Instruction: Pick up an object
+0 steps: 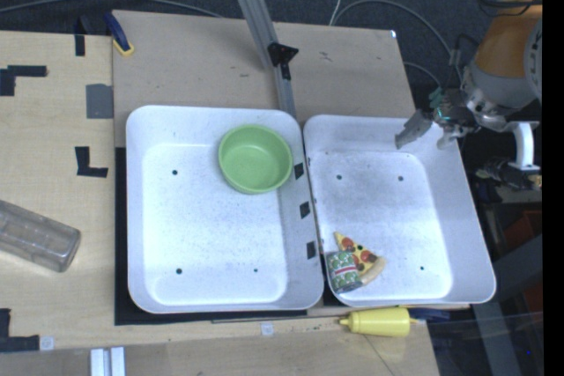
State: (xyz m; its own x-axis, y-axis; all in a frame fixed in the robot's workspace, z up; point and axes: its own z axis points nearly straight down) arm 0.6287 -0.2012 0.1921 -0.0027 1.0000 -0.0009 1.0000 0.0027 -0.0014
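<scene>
- Nearest the camera, a yellow squeeze bottle [381,322] lies on its side on the bench, just outside the front wall of the right bin [458,224].
- Just behind that wall, in the right bin's front left corner, lies a pizza-slice toy [354,261], flat on the floor and close against the divider between the two bins. Part of it looks dark and patterned, part tan with red spots.
- It is the only loose thing in the right bin, so I judge it the likely thing to pick. It looks light, thin and perhaps soft; lying flat, it gives little edge to pinch. A hold across its narrow width, coming straight down, seems best, though the nearby wall may crowd one finger.
- At the far left, a clear plastic tumbler [35,235] lies on its side on the bench, well apart from the bins.
- Farther back, a green bowl [256,158] stands upright in the left bin [150,189], near its rear right corner. It looks stiff and smooth; its rim would suit a pinch, with one finger inside.
- Farthest, the gripper [412,134] hangs over the right bin's rear right corner, well apart from the toy. It carries nothing, and whether its fingers are spread or pressed together I cannot tell.
</scene>
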